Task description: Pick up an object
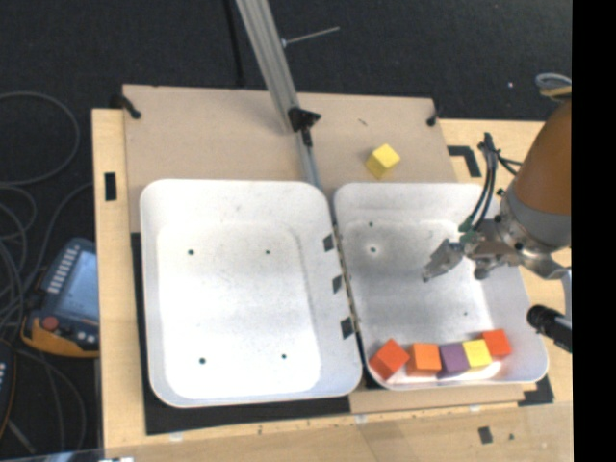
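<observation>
A row of blocks lies along the near edge of the right bin [404,219]: a red-orange block [390,357], an orange block [425,356], a purple block [452,358], a yellow block [477,354] and another red-orange block [497,343]. My gripper [460,266] hovers over the right half of that bin, well behind the row. Its fingers are open and hold nothing. The arm's orange band [551,166] rises at the right edge.
A second yellow block [382,160] sits on the brown board behind the right bin, outside both bins. The left bin [173,258] lies alongside. A metal pole [274,56] slants up from between the bins' far ends. Cables and a pendant [67,296] lie left of the bench.
</observation>
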You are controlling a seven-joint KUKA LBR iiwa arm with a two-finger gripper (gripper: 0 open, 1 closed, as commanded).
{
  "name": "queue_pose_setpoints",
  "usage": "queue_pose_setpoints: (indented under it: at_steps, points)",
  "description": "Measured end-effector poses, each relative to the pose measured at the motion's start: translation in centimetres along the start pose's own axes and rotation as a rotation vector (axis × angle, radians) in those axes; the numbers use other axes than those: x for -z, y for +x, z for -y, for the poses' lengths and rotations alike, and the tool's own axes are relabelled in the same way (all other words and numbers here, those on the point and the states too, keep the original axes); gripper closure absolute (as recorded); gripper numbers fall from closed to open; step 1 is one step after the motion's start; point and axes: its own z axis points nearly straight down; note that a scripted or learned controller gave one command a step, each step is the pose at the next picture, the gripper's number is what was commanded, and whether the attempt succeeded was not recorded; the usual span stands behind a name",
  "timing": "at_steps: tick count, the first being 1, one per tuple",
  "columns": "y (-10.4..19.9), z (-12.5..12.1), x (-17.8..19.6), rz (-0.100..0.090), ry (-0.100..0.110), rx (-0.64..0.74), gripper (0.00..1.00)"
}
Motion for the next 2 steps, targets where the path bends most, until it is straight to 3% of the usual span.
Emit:
queue_pose_setpoints:
  at_steps: [1,2]
  points:
    - [1.6,3.6,5.1,0.001,-0.006,0.003,0.00]
    - [10.0,3.4,11.6,-0.002,-0.009,0.010,0.00]
